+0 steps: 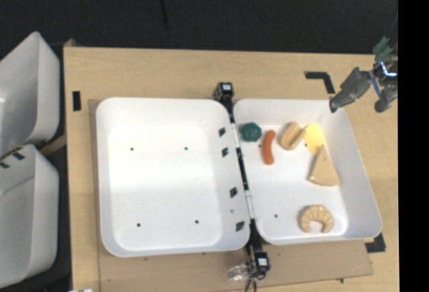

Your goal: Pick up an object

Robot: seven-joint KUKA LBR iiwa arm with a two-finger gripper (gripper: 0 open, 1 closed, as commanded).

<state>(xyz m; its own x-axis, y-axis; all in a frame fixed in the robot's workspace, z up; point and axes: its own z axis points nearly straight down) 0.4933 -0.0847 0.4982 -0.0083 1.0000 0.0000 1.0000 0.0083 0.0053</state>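
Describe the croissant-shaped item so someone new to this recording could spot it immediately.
Start at the right bin, the one holding the toy foods. The croissant lies alone near its front edge, below the tan wedge. It is the only curled, ridged, crescent-shaped piece, set apart from the cluster at the back.

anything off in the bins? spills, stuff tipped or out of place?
Nothing stands out. The green lump, sausage, bread roll, yellow piece, wedge and croissant all lie inside the right bin.
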